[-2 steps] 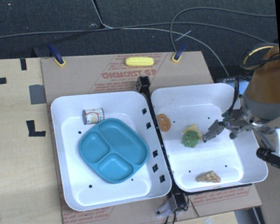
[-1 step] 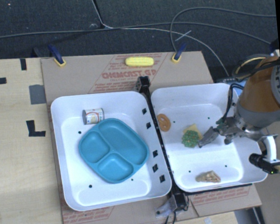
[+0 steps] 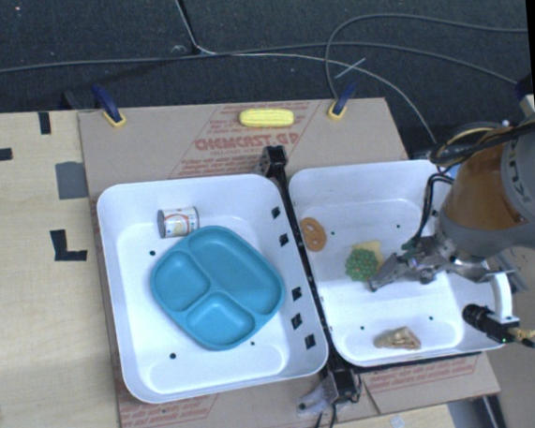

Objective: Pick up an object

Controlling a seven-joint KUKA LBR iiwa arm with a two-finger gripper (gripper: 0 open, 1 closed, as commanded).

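Two white bins sit side by side on the table (image 3: 29,278), and the action is all in the right bin (image 3: 405,178). The arm (image 3: 492,201) reaches in from the right, and its end effector (image 3: 378,282) is low over the bin floor, pointing left.

Just beyond its tip lies the green broccoli piece (image 3: 361,264), the likeliest target from here. It sits up and to the left of the end effector, very close, possibly touching; the slant of the view won't settle it. Hard against the broccoli piece, on its upper right, is a yellow wedge (image 3: 372,248). Left of the broccoli piece, near the divider between the bins, lies a brown cookie (image 3: 313,233). Well below the broccoli piece, by the bin's near wall, is a tan crumbly piece (image 3: 396,339).

Whether the end effector is spread or pinched I cannot tell; the tip is a dark blur against the white.

The broccoli piece is a rounded clump with no clear long axis, so the approach angle matters little. What counts, I'd judge, is that it lies slightly off the end effector's line, toward the far wall: a small shift that way would centre it.

Over in the left bin (image 3: 131,363), well left of the broccoli piece, rest a blue divided plate (image 3: 217,286) and a small can (image 3: 178,222).
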